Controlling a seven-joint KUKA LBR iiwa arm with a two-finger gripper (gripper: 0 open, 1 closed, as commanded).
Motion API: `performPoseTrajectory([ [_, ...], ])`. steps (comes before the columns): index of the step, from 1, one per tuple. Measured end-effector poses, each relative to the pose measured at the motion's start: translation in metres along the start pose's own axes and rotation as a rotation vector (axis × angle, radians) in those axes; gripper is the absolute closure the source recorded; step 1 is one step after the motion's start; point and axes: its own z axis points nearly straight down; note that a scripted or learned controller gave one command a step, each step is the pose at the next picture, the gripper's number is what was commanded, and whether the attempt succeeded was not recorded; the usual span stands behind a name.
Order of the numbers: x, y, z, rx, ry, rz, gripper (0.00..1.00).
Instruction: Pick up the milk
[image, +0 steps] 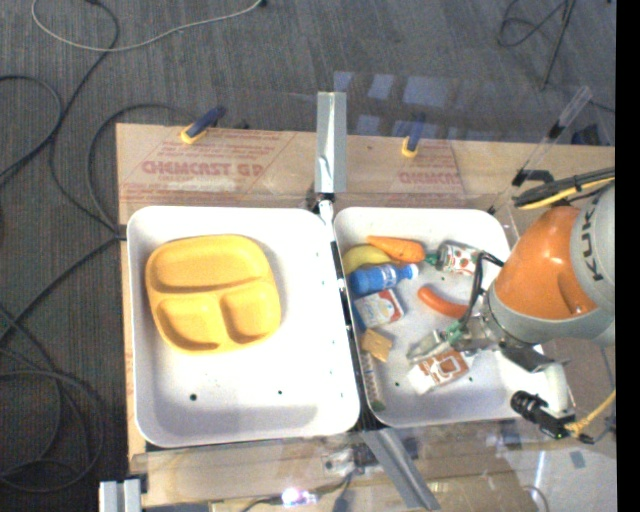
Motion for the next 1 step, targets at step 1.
performPoseTrajectory([
  [1, 0.0015, 0.0014, -0.0092, -0.001, 0.004, -0.001, 1.0],
])
